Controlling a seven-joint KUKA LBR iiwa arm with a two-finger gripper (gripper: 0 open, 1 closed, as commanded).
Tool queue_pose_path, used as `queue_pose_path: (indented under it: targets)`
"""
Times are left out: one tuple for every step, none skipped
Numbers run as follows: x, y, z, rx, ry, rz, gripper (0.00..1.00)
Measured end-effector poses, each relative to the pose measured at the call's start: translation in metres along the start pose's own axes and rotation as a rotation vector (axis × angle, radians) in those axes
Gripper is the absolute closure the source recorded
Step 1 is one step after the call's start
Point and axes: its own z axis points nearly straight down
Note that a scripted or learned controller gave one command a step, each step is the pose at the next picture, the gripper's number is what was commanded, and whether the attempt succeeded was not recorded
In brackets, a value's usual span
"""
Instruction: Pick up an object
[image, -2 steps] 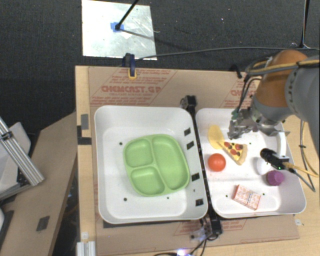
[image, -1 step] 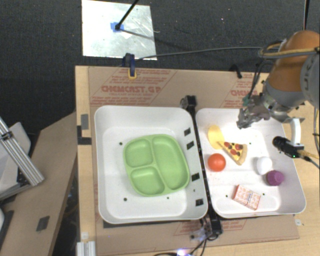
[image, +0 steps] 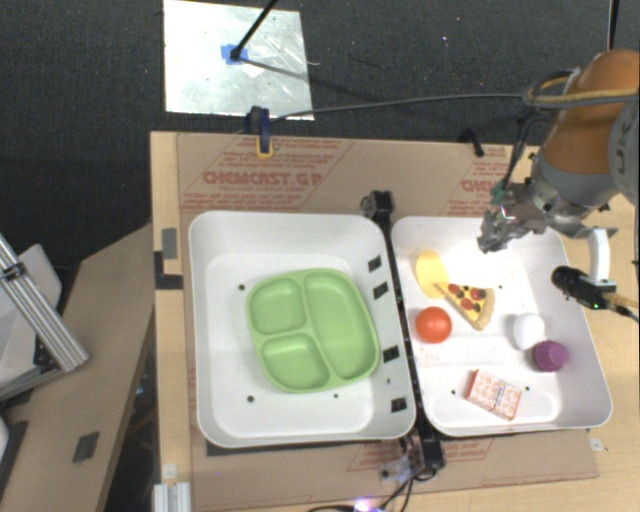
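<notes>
Brown cardboard covers my tabletop (image: 300, 170), and two white bins sit on it side by side. My left bin (image: 215, 300) holds a green tray (image: 312, 328) with three little parts in it. My right bin (image: 580, 395) holds the small things I could pick up. A yellow banana (image: 430, 270) lies near the middle wall, and a toy pizza slice (image: 472, 302) lies just beside it. A red tomato (image: 433, 325) sits below the banana, close to the pizza slice. A white egg (image: 527, 329) and a purple cup (image: 550, 354) sit close together nearer the right side. A pink and white packet (image: 494, 393) lies flat near the front edge. My arm (image: 590, 120) comes in from the right, grey with an orange band. My tool (image: 497, 232) hangs over the back part of the right bin, above the banana and the pizza slice. It looks small and dark from up here, so I cannot tell how wide it is. I see nothing held in it. A shiny silver sheet (image: 238, 58) lies on the black cloth behind the tabletop.
</notes>
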Motion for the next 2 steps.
queue_pose_path:
  targets:
    - [0.057, -0.003, -0.010, 0.002, 0.002, -0.005, 1.00]
    - [0.101, 0.006, -0.015, 0.001, 0.001, -0.004, 1.00]
